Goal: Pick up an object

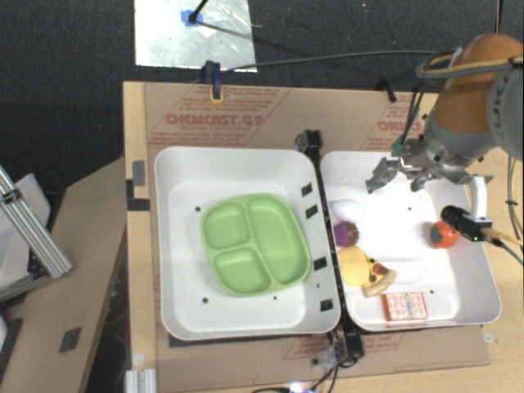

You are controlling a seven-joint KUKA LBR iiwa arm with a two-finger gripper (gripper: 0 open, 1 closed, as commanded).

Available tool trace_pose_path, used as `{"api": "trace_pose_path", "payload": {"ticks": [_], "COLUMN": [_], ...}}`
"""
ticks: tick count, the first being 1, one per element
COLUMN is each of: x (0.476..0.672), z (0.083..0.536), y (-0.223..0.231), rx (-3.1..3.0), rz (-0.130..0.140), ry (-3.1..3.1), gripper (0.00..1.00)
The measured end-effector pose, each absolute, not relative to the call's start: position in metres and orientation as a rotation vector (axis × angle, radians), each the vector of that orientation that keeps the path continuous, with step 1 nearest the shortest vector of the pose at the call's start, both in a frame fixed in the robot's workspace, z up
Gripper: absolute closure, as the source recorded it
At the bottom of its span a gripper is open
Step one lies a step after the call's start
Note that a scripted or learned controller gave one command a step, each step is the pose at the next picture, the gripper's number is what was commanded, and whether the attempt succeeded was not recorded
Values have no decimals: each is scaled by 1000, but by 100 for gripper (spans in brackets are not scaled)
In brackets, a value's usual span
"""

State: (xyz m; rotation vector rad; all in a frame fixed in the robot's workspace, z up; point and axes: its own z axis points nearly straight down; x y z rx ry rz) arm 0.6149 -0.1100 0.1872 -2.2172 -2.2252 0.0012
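My gripper (400, 176) hangs over the back of the right bin (483, 301), open, with nothing between its fingers. In that bin lie a white rounded object (348, 211), a purple object (345, 234) just in front of it, and a yellow object (353, 266) with a tan piece (379, 282) against it. A small red-patterned box (405, 306) sits near the front wall. An orange-red ball (443, 234) rests toward the right side, in front of and to the right of the gripper.
The left bin (176, 219) holds a green divided plate (255, 242). Black clips line the wall between the two bins. A brown board lies under both bins, with a blue clamp (213, 79) at its back edge.
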Motion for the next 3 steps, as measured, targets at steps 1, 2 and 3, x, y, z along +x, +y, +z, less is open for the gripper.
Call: {"api": "trace_pose_path", "payload": {"ticks": [1,2,3], "x": [616,617,617], "z": [125,84,96], "y": [-110,-110,-110], "rx": [-2219,-2221,-2223], "rz": [2,-1,-4], "ry": [-2222,-2223,-2224], "gripper": [0,0,100]}}
